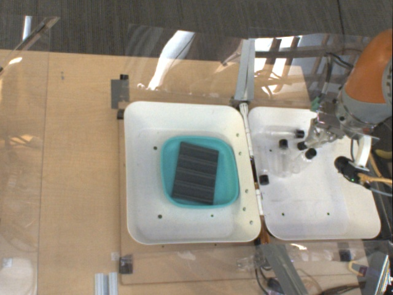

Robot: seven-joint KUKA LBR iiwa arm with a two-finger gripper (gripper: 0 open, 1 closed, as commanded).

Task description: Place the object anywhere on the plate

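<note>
A dark grey ribbed rectangular object lies flat on the teal plate in the middle of the left bin. It sits well inside the plate's rim, tilted slightly. My gripper hangs over the upper part of the right bin, well to the right of the plate and apart from the object. It is open, and nothing shows between its fingers. The orange band of the arm is at the far right.
A raised divider separates the two bins. A metal post stands behind the divider. Cables and a black fitting trail from the wrist over the right bin's right side. Wooden bench surrounds the bins.
</note>
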